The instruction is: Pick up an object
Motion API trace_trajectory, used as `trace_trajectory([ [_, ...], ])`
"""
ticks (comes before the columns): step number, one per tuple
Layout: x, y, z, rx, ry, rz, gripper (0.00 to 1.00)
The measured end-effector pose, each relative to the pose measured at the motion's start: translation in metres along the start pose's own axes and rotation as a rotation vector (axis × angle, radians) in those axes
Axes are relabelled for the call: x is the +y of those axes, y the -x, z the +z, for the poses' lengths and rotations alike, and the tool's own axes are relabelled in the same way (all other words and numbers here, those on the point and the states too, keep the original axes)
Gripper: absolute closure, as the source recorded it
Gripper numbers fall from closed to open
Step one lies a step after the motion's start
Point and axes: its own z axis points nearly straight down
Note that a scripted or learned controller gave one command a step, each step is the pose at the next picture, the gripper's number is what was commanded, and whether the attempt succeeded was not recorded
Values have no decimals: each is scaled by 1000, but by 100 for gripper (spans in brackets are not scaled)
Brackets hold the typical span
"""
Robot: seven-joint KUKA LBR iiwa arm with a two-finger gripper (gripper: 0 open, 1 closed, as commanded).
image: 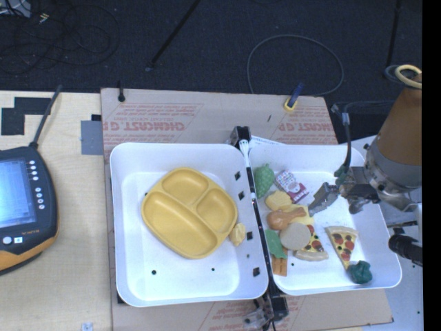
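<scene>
My arm enters from the right edge of the frame, orange band above grey wrist hardware. My claw (pixel 332 197) hangs over the upper right part of the right bin (pixel 389 264), metal fingers angled down-left. Whether the fingers are apart or together I cannot tell; nothing visibly sits between them.

Right bin: shallow, glossy white plastic, rounded corners. Toy food is clustered along its left half. A crinkled green leafy piece (pixel 264 180) lies at the top, against the dividing edge. Beside it, a small red-and-white packet (pixel 289 183), shiny wrapper. Below that a smooth pale-yellow lump (pixel 278 201), then a tan drumstick-shaped piece (pixel 284 217) lying crosswise, its end just lower left of my claw. A round flat beige disc (pixel 296 236) overlaps a pizza slice (pixel 314 248) with red dots on top. A second pizza slice (pixel 342 243), wedge-shaped with its point down, lies apart toward centre right. A knobbly dark green piece (pixel 360 272) rests near the lower right corner. Orange sticks (pixel 278 263) lie along the left wall, low down; a green scrap sits just above them.

Left bin (pixel 138 281), same white plastic: a yellow divided plate (pixel 189 212), matte, three compartments, set askew in the middle. A small pale-yellow piece (pixel 237 234) touches its lower right rim.

Both bins rest on a flat cardboard sheet (pixel 186 119) with red print. A pendant with a lit screen (pixel 21 202) sits at the left edge of the frame. Dark cloth with cables spans the top.
</scene>
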Motion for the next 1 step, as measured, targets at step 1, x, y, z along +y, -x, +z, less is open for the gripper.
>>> trace_trajectory([
  [1,1,16,116,3,-10,1,0],
])
